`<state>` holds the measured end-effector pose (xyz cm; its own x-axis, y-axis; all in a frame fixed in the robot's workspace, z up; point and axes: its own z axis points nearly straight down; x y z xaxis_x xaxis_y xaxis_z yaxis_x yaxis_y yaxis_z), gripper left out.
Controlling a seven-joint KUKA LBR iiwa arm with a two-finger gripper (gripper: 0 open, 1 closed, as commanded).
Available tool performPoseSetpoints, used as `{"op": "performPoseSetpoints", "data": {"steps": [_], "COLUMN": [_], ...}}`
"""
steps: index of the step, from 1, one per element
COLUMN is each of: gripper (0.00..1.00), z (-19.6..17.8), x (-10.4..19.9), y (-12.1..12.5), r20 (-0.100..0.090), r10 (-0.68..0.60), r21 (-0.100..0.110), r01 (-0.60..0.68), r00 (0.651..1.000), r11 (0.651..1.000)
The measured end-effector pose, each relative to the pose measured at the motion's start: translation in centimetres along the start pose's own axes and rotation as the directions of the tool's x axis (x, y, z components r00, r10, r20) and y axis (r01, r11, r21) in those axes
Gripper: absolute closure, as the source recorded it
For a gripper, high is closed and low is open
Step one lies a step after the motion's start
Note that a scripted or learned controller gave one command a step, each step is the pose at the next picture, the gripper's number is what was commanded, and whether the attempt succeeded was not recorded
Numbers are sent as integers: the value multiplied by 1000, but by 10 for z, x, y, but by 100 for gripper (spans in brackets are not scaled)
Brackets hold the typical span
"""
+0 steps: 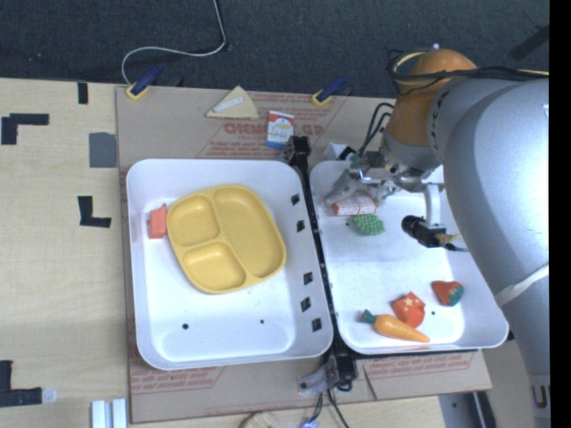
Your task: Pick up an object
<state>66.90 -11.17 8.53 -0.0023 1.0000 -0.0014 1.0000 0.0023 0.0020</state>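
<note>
Two white bins: left bin holds one yellow divided tray and one orange block; right bin holds one carrot, two red items, one green item below the gripper, grip state undeterminable.
</note>
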Motion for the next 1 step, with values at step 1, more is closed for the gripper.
{"op": "performPoseSetpoints", "data": {"steps": [1], "gripper": [100], "z": [-10], "x": [0], "y": [0], "r20": [3], "r10": [-1], "r21": [1], "r01": [1], "r00": [1000], "r11": [1000]}}
